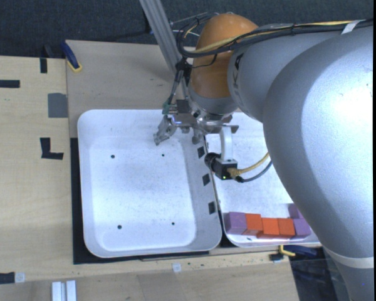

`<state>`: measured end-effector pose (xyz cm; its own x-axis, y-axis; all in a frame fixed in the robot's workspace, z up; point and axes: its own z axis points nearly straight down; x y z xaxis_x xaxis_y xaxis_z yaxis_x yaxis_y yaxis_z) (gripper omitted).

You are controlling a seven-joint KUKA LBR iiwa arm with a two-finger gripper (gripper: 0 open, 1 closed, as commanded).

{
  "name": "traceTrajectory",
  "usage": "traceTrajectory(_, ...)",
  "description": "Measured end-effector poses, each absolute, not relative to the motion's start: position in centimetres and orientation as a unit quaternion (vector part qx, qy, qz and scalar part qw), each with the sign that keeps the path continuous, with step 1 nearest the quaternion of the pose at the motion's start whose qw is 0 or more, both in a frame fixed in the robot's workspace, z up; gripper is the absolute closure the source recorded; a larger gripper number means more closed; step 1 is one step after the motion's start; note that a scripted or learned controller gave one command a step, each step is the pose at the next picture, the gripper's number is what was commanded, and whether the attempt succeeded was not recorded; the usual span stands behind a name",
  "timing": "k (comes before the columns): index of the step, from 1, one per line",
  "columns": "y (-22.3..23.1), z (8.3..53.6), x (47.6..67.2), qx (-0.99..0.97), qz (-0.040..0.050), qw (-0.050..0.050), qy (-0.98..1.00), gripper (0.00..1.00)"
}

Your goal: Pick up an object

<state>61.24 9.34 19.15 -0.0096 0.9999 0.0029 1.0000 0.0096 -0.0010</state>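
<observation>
Purple and orange blocks [263, 224] lie together at the near end of the right bin [263, 187], partly hidden under the arm. My gripper [178, 135] hangs over the far right corner of the left bin [94, 168], close to the wall between the two bins. Its fingers [161, 133] are spread apart with nothing between them, so it is open. The blocks are well toward the near side from the gripper.
The big grey arm [313, 137] covers most of the right bin. A cable and connector [229, 168] dangle by the dividing wall. A metal rail [156, 17] slants up at the back. Black tape marks [50, 148] lie on the bench at the left.
</observation>
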Motion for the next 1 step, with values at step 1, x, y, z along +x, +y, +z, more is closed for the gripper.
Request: traceTrajectory(1,8.83,20.14,61.21,-0.706,0.0017,0.001,-0.709,1.0)
